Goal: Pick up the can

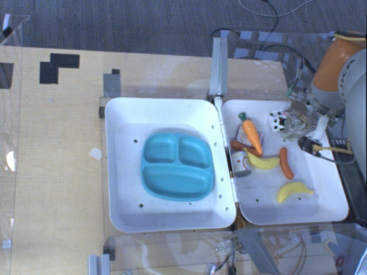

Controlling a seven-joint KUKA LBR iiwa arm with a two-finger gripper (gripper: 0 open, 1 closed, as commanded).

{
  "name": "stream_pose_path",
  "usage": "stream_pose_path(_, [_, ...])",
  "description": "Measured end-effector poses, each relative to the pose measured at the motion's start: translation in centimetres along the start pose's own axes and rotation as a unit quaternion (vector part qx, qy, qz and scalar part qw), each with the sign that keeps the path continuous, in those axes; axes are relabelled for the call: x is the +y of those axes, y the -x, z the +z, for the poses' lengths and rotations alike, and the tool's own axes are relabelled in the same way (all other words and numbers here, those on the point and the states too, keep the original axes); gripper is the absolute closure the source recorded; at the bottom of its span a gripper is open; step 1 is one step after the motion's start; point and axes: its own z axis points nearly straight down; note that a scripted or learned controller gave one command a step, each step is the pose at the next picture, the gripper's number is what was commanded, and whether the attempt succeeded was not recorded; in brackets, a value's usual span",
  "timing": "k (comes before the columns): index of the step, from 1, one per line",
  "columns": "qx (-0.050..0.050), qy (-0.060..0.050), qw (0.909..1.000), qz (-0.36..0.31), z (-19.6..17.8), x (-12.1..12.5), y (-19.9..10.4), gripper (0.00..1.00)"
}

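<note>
Can: your small grey metal can point(241, 164) lies wedged against the right white bin's point(330, 211) left wall, under a yellow banana point(262, 162).
End effector: your end effector point(295, 124) hovers near the far wall; you cannot tell its grip.

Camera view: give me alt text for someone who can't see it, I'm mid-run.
The gripper hangs over the right bin's far right part, apart from the can, which lies at that bin's left wall among a carrot, two bananas and a sausage. The left bin holds a blue tray.
</note>
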Motion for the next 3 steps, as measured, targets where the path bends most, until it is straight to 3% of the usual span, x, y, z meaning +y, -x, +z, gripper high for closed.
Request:
stream_pose_path(1, [-0.002, -0.005, 1.0, 0.001, 0.2, -0.2, 0.3, 0.0])
stream_pose_path(2, [0.009, 0.04, 0.999, 0.016, 1.5, -8.3, 4.7, 0.0])
stream_pose_path(3, [-0.003, 0.015, 0.9998, 0.008, 0.8, -2.0, -0.8, 0.0])
